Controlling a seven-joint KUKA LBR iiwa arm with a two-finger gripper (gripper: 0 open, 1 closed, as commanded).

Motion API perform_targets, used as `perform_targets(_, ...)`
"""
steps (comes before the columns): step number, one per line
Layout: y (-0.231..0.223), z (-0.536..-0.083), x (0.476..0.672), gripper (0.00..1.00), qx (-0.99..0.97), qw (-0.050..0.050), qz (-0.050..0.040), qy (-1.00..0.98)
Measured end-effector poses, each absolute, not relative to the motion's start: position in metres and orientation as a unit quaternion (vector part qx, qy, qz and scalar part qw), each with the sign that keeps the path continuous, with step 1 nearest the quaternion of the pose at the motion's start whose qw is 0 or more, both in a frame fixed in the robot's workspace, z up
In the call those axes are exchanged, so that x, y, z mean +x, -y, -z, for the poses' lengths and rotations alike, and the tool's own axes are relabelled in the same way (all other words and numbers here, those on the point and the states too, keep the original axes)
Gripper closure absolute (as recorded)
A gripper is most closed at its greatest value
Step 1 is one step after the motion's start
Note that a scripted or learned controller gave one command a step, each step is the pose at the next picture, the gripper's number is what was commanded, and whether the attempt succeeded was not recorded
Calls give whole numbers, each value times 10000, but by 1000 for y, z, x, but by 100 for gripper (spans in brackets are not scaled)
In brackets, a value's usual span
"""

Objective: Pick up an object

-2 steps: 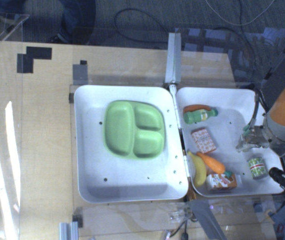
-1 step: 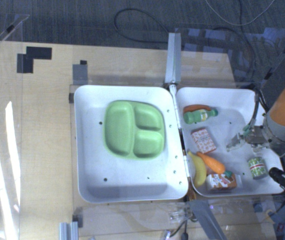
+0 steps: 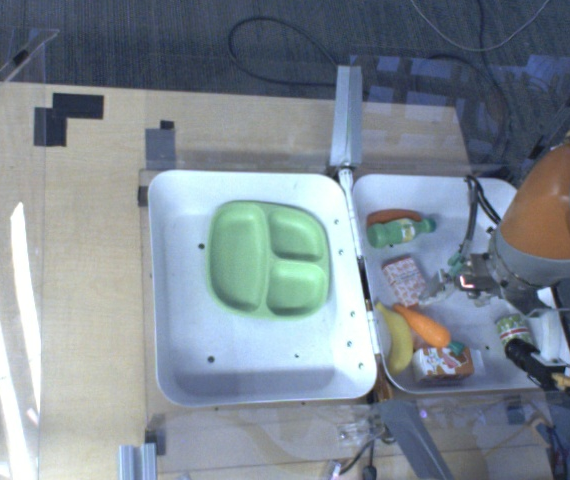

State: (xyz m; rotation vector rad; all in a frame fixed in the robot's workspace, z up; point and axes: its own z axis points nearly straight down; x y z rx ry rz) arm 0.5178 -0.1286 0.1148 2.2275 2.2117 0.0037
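The right bin [image 3: 485, 193] holds several small objects. A green bottle [image 3: 399, 231] lies at its far left beside a red sausage [image 3: 395, 215]. A pink packet [image 3: 403, 278] lies below them. An orange carrot [image 3: 427, 325] rests across a yellow banana [image 3: 399, 336], and an orange-labelled pouch [image 3: 443, 362] sits at the near edge. My gripper [image 3: 457, 276] hangs low over the middle of this bin, just right of the pink packet and above the carrot. I see nothing held in it.
The left bin [image 3: 180, 368] bears a green divided plate [image 3: 268, 258]. The arm's orange band [image 3: 550, 208] covers the right bin's right side. A metal post [image 3: 348, 118] stands behind the divider between the bins. Cables lie on the floor beyond.
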Motion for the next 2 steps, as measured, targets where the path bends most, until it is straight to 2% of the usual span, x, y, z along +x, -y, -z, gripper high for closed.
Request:
perform_targets(1, 90, -88, 501, 0, 7376, 55, -31, -6752)
perform_targets(2, 91, -87, 576, 0, 7577, 37, -34, -6526)
